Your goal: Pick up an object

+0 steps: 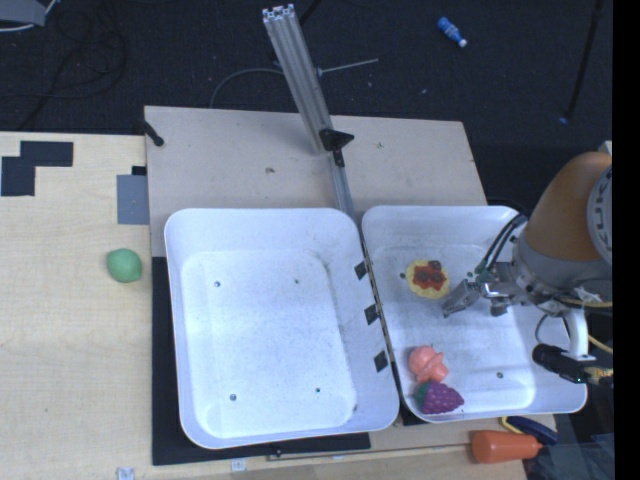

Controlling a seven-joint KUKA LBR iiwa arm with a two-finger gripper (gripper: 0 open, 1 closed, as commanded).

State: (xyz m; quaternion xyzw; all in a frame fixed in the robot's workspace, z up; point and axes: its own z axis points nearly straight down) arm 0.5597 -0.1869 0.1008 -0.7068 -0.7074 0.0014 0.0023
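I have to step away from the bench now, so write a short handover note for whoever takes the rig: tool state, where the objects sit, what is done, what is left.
Tool: low over the right bin, just right of the yellow and red toy; nothing visible between its fingers, and open or shut cannot be told from this view.
Objects: yellow and red toy in the right bin's upper middle; orange-pink toy and purple grape cluster together at that bin's near left corner. Green ball lies on the wooden bench left of the left bin; an orange item lies outside, below the right bin.
Done: approach only.
Left: grasp an object and lift.
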